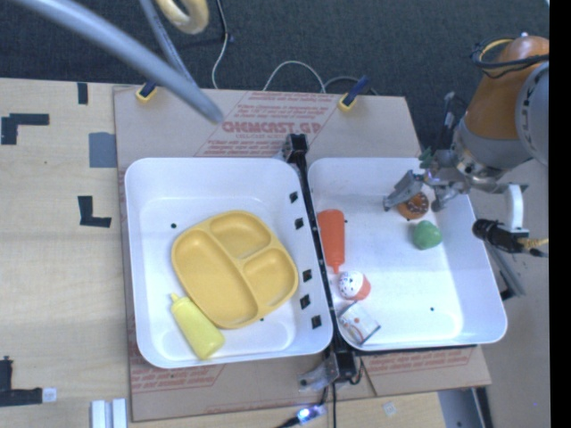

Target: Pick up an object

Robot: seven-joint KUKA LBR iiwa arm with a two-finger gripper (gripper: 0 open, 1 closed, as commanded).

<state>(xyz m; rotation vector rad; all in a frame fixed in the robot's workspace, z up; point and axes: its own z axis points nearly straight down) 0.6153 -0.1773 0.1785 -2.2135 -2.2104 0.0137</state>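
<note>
Left bin (143, 185) has a yellow tray (234, 267) and a yellow bottle (197, 326). Right bin (464, 315) has an orange carrot (332, 236), a small white ball (351, 283), a green lump (426, 234), and the tool (412, 199) low over a brownish thing (415, 207). Can't tell its grip.

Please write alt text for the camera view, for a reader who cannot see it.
The gripper hovers over a small orange-brown object in the right bin, beside a green object. The left bin holds a yellow divided plate and a yellow bottle.
</note>
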